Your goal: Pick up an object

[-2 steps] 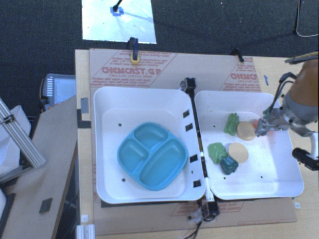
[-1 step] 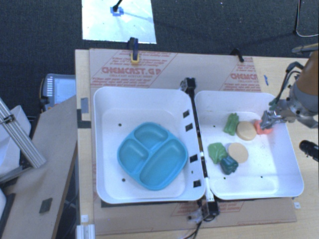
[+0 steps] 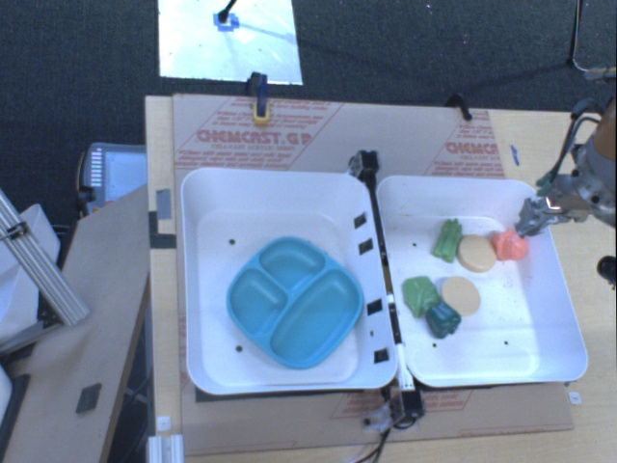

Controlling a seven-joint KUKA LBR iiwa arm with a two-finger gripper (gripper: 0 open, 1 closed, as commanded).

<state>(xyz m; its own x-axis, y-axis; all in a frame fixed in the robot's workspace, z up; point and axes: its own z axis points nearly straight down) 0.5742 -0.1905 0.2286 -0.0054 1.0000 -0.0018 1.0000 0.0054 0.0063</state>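
The right bin (image 3: pixel 540 355) holds several small toy items. A pink-red piece (image 3: pixel 512 246) lies near the bin's right wall, touching a tan round disc (image 3: pixel 476 254). A light green piece (image 3: pixel 446 240) lies just left of that disc. Lower down sit a green piece (image 3: pixel 418 294), a second tan disc (image 3: pixel 462 296) and a dark teal piece (image 3: pixel 443 318), all close together. My gripper (image 3: pixel 530 222) hangs over the right bin's far right side, just above and right of the pink-red piece, with its tip very near it. I see nothing held in it.
The left bin (image 3: pixel 207 258) holds a blue divided plate (image 3: pixel 294 300). A black hinge strip (image 3: pixel 376 258) runs between the bins. Both bins rest on a cardboard sheet (image 3: pixel 289 133). The arm's wrist (image 3: pixel 588 177) comes in from the right edge.
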